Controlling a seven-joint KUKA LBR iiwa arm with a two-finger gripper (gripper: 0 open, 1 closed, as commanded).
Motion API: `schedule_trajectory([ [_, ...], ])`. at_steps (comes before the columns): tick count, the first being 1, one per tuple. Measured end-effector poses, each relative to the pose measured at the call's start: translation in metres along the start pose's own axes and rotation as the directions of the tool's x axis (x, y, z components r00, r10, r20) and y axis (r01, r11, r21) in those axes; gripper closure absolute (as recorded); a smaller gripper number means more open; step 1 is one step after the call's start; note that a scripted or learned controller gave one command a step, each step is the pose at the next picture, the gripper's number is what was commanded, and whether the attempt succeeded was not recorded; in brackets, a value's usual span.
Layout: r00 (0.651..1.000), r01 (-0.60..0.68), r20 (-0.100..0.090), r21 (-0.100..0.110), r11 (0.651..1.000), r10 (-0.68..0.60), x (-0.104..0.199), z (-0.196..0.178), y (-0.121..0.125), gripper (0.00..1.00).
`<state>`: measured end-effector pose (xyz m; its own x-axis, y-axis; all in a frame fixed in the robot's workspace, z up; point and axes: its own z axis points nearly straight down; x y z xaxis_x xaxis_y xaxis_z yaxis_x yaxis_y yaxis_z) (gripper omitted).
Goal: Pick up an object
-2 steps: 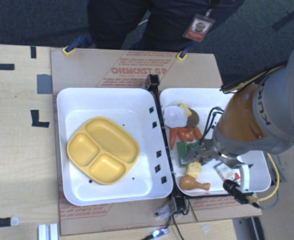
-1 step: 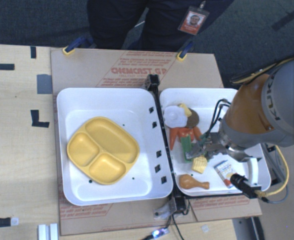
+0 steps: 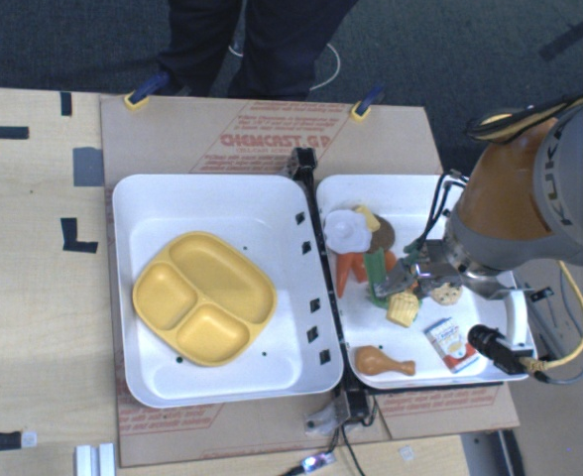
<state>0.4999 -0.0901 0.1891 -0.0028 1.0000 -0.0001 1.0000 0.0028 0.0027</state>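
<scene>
Yellow three-compartment plastic tray [image 3: 204, 297]

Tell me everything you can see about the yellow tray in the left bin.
The yellow tray looks like moulded plastic, with rounded corners and a smooth, slightly glossy surface. It is divided into three compartments: one large one along its upper right side and two smaller ones along its lower left side. It lies flat, right side up and turned diagonally, on the floor of the left bin, towards the lower left part. Nothing lies in it.
</scene>
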Motion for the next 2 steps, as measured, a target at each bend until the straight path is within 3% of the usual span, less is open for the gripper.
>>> schedule_trajectory([
  [1, 1.000, -0.001, 0.000, 0.002, 1.000, 0.001, 0.001, -0.036, 0.000, 1.00],
  [2, 1.000, 0.002, -0.001, 0.006, 1.000, -0.002, 0.052, -0.028, 0.006, 1.00],
])
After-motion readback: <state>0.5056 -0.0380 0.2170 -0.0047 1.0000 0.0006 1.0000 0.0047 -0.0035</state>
